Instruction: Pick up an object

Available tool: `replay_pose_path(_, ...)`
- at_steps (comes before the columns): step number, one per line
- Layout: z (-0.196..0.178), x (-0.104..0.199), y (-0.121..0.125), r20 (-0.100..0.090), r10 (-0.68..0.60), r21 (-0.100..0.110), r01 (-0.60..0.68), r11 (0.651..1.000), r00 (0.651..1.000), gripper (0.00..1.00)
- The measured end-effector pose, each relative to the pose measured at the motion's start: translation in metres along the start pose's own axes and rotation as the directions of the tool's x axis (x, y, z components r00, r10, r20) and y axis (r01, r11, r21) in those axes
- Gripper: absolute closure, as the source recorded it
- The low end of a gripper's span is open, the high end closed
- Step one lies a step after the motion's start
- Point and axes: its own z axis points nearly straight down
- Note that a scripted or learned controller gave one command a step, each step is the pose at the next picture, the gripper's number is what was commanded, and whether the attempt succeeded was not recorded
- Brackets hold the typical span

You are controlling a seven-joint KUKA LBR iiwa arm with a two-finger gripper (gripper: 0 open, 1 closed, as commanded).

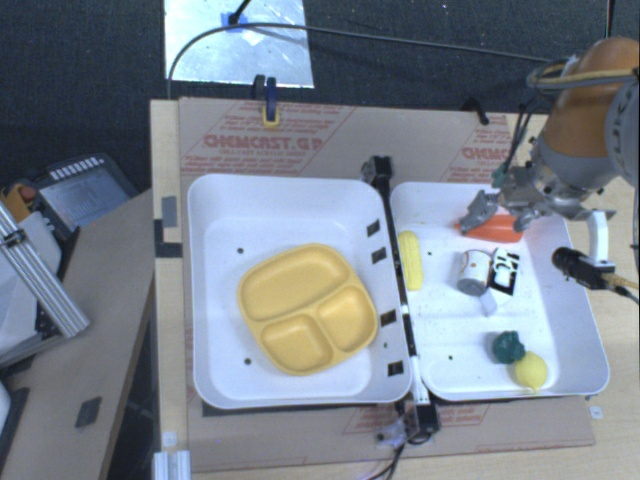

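Note:
My gripper (500, 211) hangs low over the far part of the right bin (570, 313), just above an orange object (492, 229) that lies on the bin floor; I cannot tell whether they touch. Elsewhere in that bin are a yellow corn cob (409, 259) along the left wall, a grey and white cup (472, 273) on its side, and a black and white box (506, 271) beside it. A green object (508, 346) and a yellow lemon (532, 371) sit near the front right corner.
The left bin (215, 268) holds a yellow divided plate (305, 308). A black divider with clips (392, 268) runs between the bins. A black and white fitting (585, 263) juts over the right bin's right rim. A side table (90, 298) stands at the left.

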Motion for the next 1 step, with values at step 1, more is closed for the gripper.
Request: replay_pose_path(1,-0.0084,0.0003,0.0028,0.002,-0.002,-0.013,0.002,1.000,1.000,0.00)
